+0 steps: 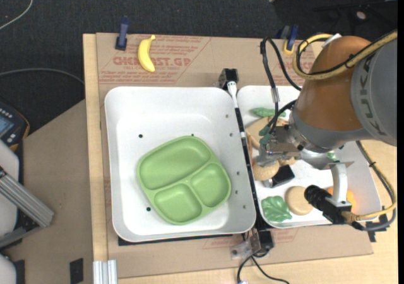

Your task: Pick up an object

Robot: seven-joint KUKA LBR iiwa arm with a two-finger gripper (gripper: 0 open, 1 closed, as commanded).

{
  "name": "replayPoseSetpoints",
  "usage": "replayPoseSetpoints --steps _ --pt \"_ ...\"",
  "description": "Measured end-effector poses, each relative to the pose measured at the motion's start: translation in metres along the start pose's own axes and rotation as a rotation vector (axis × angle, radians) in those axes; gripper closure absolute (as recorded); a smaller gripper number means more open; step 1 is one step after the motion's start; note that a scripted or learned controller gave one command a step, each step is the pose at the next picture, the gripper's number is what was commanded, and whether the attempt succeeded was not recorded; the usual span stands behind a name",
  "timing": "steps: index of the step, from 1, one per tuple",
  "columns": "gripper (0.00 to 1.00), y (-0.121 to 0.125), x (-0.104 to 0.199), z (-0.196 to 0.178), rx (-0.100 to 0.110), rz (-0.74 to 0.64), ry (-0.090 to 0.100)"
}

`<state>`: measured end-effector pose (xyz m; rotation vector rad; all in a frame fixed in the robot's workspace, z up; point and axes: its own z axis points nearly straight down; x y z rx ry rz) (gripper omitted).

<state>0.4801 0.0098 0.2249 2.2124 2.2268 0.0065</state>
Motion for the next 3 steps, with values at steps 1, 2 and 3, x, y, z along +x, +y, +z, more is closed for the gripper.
replayPoseSetpoints --steps 1,2,3 --pt "1.00 0.002 -0.004 -0.151 -0.013 0.003 0.000" --pt "1.00 0.001 0.059 -0.150 0.001 -0.001 0.000" --pt "1.00 0.001 0.113 -0.189 -0.002 0.000 0.001"
